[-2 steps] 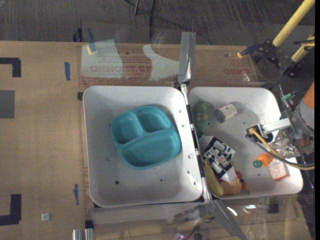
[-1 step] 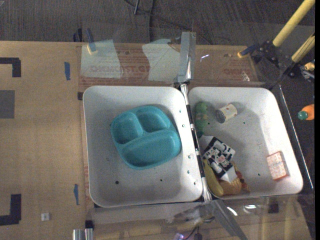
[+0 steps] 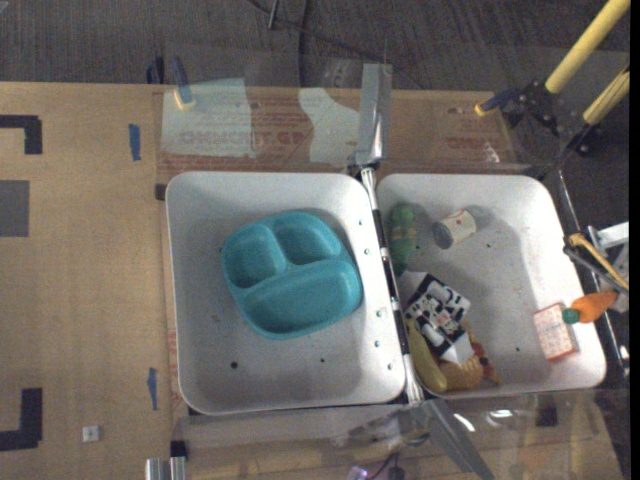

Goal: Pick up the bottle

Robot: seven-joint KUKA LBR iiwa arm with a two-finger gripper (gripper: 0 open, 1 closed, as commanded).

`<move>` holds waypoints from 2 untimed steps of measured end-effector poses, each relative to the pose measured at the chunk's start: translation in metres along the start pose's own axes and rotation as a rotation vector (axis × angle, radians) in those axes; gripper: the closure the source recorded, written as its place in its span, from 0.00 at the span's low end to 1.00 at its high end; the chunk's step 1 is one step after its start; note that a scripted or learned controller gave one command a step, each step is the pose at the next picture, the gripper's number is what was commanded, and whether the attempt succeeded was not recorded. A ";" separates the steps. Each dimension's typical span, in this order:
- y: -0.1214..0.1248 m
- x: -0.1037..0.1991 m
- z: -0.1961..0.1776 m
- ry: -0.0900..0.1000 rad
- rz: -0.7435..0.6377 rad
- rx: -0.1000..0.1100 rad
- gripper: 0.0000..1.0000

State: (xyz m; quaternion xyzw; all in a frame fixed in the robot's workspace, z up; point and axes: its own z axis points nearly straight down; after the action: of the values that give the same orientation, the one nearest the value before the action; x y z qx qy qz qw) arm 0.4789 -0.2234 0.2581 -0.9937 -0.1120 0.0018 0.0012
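The pale wooden desk (image 3: 80,268) carries black angle marks at its left edge and short strips of blue tape.

On it sits the left shallow white plastic bin (image 3: 195,368). A teal plastic plate with three compartments (image 3: 290,273) lies flat in this bin, a little toward the far side.

Just beside it is the right shallow white plastic bin (image 3: 520,268), the two rims meeting along the middle. The green plastic bottle (image 3: 403,233) lies in this bin's far-left part, right against the left wall, with its length running along that wall.

Nearer the camera along the same wall is a black-and-white patterned packet (image 3: 437,313). A yellow banana-shaped toy (image 3: 428,360) is at the near-left corner, touching a small tan object (image 3: 470,371) that is too blurred to name.

Just to the right of the bottle but apart from it, a short white and tan cylinder (image 3: 454,228) lies on its side. Further right, near the right wall, is a small pink card (image 3: 555,330). An orange carrot-shaped toy with a green end (image 3: 592,308) rests on the right rim.

I cannot tell how far open the tool is or whether it has hold of anything.
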 end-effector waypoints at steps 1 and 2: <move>-0.001 0.000 0.039 -0.001 0.023 0.002 1.00; 0.005 0.024 -0.045 0.001 0.013 -0.001 1.00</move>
State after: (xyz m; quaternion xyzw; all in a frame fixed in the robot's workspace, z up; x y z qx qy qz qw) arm 0.5039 -0.2227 0.3035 -0.9944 -0.1053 0.0011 0.0006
